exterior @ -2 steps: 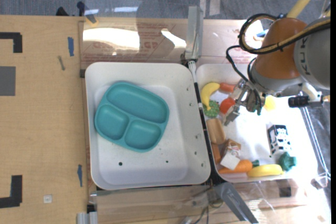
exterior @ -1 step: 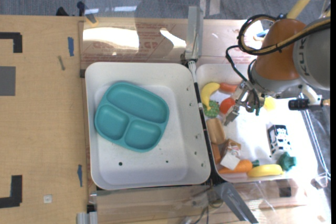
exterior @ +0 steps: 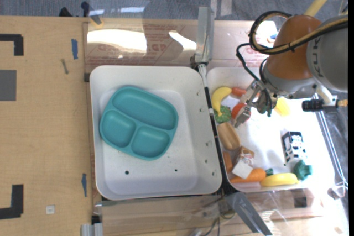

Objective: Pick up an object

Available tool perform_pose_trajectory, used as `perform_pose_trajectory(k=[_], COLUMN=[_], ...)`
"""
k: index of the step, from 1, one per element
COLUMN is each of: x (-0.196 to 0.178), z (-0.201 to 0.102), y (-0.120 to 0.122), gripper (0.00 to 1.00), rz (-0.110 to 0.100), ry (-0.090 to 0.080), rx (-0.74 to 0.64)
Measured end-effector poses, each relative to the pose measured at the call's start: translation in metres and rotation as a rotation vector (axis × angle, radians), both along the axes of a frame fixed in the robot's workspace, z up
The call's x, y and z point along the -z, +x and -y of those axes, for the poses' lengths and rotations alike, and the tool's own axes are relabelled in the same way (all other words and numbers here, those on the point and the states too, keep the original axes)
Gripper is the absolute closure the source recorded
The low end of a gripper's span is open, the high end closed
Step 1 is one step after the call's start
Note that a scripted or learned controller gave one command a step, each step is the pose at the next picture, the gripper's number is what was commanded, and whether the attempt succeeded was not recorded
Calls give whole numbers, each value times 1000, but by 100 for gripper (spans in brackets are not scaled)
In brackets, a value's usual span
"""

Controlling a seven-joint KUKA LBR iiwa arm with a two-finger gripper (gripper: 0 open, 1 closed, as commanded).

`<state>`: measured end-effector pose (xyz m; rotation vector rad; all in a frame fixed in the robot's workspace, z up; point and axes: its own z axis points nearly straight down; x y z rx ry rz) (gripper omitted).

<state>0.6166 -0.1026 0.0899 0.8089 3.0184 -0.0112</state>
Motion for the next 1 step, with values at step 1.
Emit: perform_pose_trajectory(k=[1], x=[-13], z=[-5], y=[3], gripper=[100], rz=[11], ry=[4], rx=[-4])
